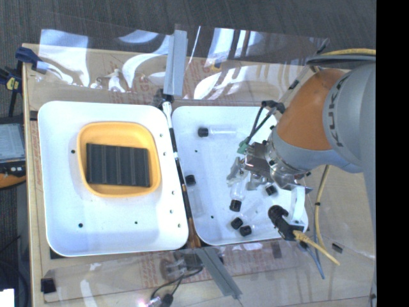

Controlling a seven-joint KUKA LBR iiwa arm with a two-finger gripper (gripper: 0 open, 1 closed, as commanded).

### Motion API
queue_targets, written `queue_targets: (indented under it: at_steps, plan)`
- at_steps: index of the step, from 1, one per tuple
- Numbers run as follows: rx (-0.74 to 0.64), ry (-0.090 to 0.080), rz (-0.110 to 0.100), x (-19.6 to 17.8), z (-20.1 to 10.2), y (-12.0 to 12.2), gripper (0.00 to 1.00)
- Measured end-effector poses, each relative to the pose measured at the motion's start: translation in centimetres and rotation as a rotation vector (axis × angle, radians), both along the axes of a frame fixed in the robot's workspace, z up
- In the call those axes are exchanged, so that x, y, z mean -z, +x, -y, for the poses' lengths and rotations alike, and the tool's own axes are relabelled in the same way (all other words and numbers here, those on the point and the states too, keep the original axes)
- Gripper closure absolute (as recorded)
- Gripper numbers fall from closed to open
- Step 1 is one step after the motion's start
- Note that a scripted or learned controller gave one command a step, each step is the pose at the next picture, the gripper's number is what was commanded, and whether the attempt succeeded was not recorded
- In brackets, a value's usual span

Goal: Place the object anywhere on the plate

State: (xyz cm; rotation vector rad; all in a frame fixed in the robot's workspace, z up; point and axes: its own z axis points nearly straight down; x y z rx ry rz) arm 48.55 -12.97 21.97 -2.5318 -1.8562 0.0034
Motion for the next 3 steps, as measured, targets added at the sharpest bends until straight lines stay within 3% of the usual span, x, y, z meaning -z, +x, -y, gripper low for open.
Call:
queue_targets:
  at_steps: [1,2,3]
  plan:
    - [-0.105,0.001,-0.003,4.4,-2.3,-0.9,1.00]
    - [-0.238,0.001,0.000,-3.4,-7.6,3.5,1.00]
    - [-0.332,0.002,-0.005,2.0,-11.2,6.5,1.00]
